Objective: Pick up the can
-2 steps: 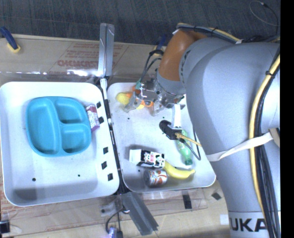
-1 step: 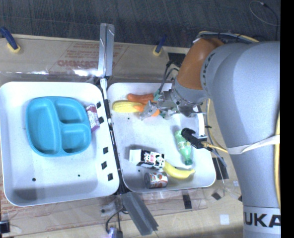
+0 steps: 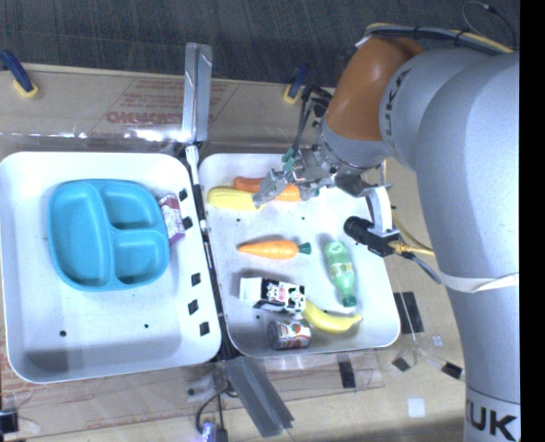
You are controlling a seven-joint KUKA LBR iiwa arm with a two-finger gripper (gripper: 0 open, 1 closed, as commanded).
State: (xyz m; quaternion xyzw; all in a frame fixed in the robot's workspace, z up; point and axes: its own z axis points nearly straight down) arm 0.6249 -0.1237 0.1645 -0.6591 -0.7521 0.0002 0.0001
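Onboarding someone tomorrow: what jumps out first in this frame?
The big grey arm with its orange band fills the right side, its gripper hanging over the far end of the right bin. Next, the bright blue divided tray in the left bin. The can lies at the right bin's near edge, beside a banana.

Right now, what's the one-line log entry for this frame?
gripper: far end of right bin, above corn | can: near edge, beside banana | not grasped
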